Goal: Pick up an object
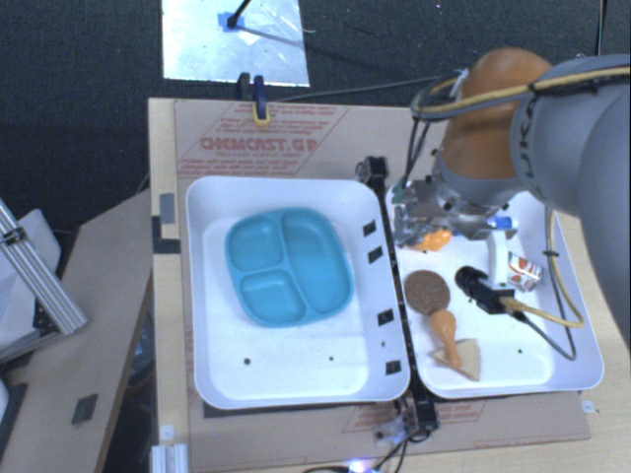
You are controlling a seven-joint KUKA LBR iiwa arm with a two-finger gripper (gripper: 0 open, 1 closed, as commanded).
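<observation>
Gripper (419,220) sat low in right bin (582,363), far side by the divider, just beside orange object (435,236). Couldn't tell if open or closed. Brown disc (427,291) lay apart, nearer the camera

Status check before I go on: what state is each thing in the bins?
Blue plate, flat, right way up, in the left bin.
Brown disc, lying flat in the right bin.
Drumstick, on its side, against the tan wedge.
Small cup, seemingly tipped on its side.
Orange piece, lying by the claw, not visibly gripped.
</observation>
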